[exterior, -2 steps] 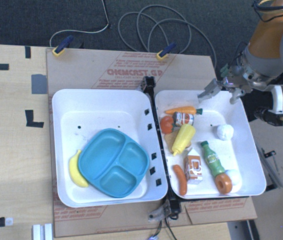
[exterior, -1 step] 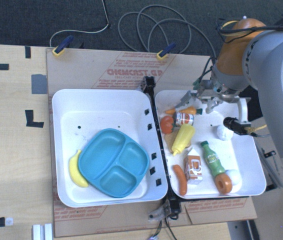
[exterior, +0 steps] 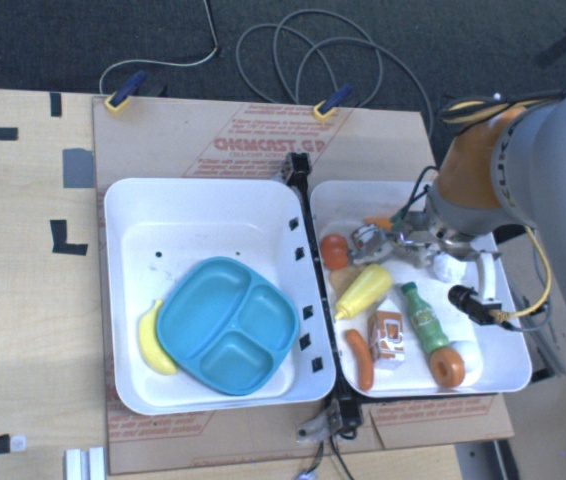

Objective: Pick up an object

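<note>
- Claw (exterior: 368, 238) sits low in right bin (exterior: 503, 373), upper-middle, w/ arm coming in from right.
- Can't tell its state; nothing visibly held.
- Claw tip is just beside tomato (exterior: 334, 252), above mustard bottle (exterior: 363, 291).
- Also in right bin: green bottle (exterior: 424, 318), sausage (exterior: 359, 358), carton (exterior: 389, 337).
- Left bin (exterior: 128, 218): blue tray (exterior: 227, 324), banana (exterior: 152, 343).

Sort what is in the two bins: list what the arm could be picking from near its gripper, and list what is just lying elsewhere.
Near the gripper, right bin:
- red ball
- yellow mustard bottle
- green bottle
- brown carton
- sausage
- orange ball

Lying elsewhere, left bin:
- blue divided plate
- banana, partly under the plate
</note>
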### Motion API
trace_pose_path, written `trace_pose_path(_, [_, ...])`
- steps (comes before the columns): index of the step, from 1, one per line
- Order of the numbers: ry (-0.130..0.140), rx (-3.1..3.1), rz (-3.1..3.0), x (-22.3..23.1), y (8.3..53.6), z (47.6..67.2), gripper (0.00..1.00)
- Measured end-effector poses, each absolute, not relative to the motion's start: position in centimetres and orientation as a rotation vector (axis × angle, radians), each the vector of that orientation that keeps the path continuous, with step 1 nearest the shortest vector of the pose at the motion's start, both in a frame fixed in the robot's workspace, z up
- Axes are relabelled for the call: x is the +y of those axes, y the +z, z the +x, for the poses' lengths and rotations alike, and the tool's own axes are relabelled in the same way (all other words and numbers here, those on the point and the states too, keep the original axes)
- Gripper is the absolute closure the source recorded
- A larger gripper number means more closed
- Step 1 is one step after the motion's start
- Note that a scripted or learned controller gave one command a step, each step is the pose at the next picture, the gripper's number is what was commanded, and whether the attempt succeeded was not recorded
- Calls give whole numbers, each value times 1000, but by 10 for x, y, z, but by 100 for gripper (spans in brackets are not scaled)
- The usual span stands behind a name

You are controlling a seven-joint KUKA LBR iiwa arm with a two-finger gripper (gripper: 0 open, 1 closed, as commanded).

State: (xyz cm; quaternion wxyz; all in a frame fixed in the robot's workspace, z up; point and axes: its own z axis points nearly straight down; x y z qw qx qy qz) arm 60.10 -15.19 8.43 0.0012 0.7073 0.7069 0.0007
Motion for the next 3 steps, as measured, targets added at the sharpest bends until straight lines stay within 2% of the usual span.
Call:
trace_pose_path(1, [-21,2209,2227,-137,86,649,0])
trace_pose_path(2, [-10,2214,2220,-133,96,653,100])
trace_pose_path(3, [0,2228,2219,-70,187,624,100])
